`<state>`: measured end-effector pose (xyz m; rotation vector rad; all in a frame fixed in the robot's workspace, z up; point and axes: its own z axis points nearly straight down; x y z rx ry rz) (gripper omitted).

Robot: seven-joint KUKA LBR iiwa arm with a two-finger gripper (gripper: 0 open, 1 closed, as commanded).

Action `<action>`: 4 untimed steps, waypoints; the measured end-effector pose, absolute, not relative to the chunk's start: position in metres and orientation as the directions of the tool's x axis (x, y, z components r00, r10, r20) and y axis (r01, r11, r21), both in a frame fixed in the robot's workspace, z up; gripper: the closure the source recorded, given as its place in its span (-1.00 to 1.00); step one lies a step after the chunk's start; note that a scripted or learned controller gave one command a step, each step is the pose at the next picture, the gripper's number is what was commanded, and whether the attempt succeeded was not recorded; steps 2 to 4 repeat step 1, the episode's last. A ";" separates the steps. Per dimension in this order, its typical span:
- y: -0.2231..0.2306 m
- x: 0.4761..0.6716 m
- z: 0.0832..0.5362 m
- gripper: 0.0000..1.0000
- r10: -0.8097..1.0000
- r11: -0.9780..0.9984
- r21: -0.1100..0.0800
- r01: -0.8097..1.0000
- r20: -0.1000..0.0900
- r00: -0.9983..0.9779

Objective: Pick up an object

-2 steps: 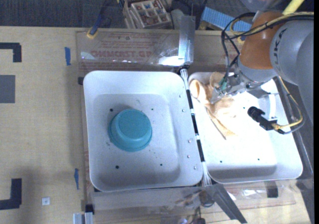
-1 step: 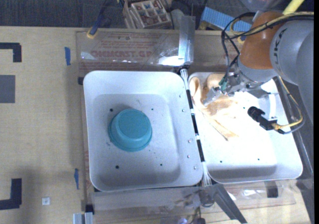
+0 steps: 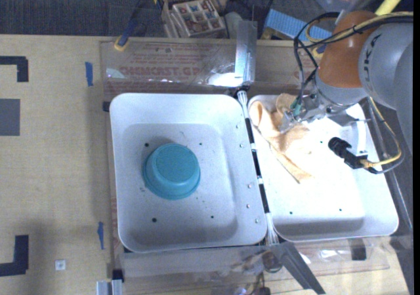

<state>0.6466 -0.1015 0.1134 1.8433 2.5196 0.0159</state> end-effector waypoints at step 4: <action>-0.053 0.667 0.186 1.00 0.969 0.248 0.002 0.969 -0.002 -0.248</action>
